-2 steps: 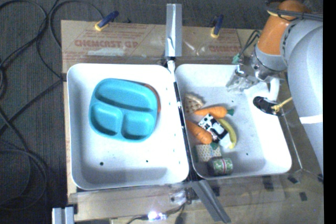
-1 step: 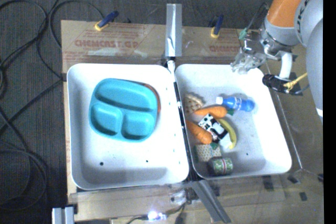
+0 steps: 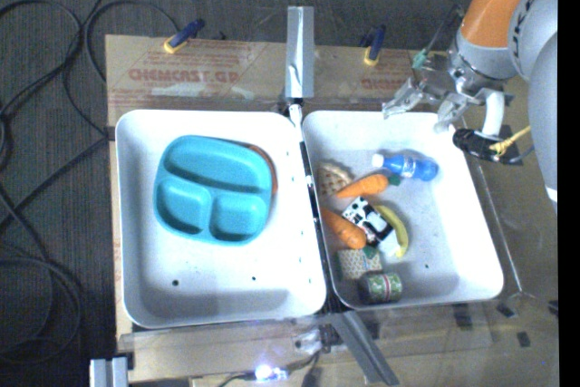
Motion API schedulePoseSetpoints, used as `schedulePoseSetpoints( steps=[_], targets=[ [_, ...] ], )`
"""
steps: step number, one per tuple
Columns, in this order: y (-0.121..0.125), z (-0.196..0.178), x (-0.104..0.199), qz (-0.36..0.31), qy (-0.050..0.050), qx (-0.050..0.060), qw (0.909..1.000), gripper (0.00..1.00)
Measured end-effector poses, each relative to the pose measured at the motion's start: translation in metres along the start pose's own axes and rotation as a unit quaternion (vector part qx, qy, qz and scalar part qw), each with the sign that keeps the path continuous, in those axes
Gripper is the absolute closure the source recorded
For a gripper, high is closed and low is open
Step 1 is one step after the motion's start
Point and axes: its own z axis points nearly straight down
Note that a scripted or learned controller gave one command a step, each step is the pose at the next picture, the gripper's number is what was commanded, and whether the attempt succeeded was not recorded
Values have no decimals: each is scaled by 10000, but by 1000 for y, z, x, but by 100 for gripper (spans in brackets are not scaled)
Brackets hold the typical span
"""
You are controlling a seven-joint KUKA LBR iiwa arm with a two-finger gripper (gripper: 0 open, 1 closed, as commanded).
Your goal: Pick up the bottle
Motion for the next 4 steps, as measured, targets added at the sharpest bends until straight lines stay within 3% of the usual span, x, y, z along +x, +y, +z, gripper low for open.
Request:
schedulePoseSetpoints(
  steps=[1,2,3,4],
  targets=[
    [-19,102,-20,797,-12,-4,9968,0],
    [-62,117,-50,545,54,-42,9985,0],
    [-62,108,-51,545,40,-42,9985,100],
    [-76,-18,-54,919,-6,2,9958,100]
  ],
)
